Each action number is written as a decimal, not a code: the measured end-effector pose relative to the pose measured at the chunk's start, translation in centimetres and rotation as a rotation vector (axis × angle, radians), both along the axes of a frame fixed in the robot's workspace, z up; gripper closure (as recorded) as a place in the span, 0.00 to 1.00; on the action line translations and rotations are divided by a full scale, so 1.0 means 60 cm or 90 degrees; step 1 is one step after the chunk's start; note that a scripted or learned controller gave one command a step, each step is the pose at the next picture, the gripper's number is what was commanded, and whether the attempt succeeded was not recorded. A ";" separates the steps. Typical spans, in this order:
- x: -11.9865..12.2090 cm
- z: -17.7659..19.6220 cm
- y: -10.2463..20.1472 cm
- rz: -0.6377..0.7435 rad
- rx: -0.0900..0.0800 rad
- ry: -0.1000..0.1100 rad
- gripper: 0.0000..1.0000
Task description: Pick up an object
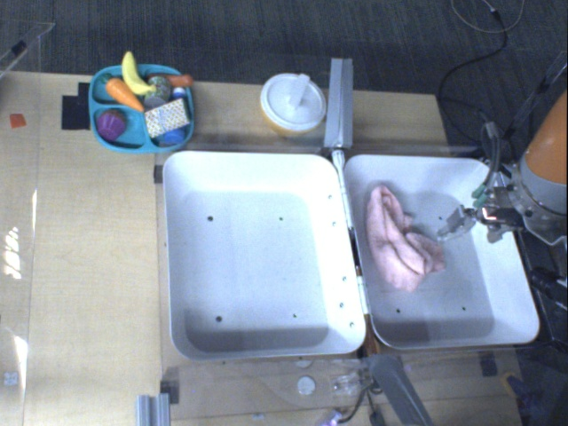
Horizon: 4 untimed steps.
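Note:
A crumpled pink cloth [398,240] lies in the left half of the right white bin [497,318]. My gripper [449,227] reaches in from the right, low over the bin floor. Its tip sits just at the cloth's right edge, near the folded lower part. The grey arm with its orange band [548,145] hangs over the bin's right rim. Nothing is visibly lifted off the bin floor.
The left white bin [177,264] stands beside the right one, with a metal divider [338,105] running back between them. Behind the bins are a blue tray of toy food [142,106] and a white lidded bowl [293,102]. Cables [484,11] trail at the back right.

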<state>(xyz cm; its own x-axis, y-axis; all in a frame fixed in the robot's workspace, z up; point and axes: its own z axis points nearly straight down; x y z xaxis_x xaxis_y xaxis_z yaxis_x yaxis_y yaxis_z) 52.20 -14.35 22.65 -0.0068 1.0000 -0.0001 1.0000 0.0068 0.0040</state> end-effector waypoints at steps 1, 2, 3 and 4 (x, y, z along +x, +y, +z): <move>0.039 -0.186 0.048 0.075 0.000 0.000 0.00; 0.018 -0.223 0.094 0.069 -0.003 -0.010 0.00; 0.024 -0.201 0.096 0.070 -0.003 -0.017 1.00; 0.232 -0.066 0.172 0.218 -0.002 -0.003 1.00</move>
